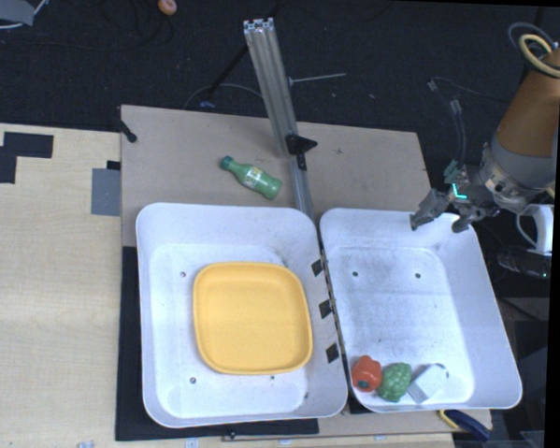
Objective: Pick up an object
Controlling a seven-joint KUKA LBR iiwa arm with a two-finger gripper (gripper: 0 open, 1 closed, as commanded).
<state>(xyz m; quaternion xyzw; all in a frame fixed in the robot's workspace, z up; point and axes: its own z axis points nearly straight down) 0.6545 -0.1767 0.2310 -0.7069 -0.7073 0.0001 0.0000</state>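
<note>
The gripper (pixel 446 216) hangs spread and empty over the right bin's (pixel 488 276) far rim — the 3 small objects (pixel 395 379) huddle diagonally opposite, in its near corner.

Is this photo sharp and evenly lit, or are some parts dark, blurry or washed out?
In the camera view, light is even over the two white bins, with no strong glare; the yellow plate throws only a soft shadow. The floor along the top is nearly black, hiding detail. The picture is slightly soft overall: the small red, green and white items have fuzzy edges, and the gripper looks blurred.
</note>
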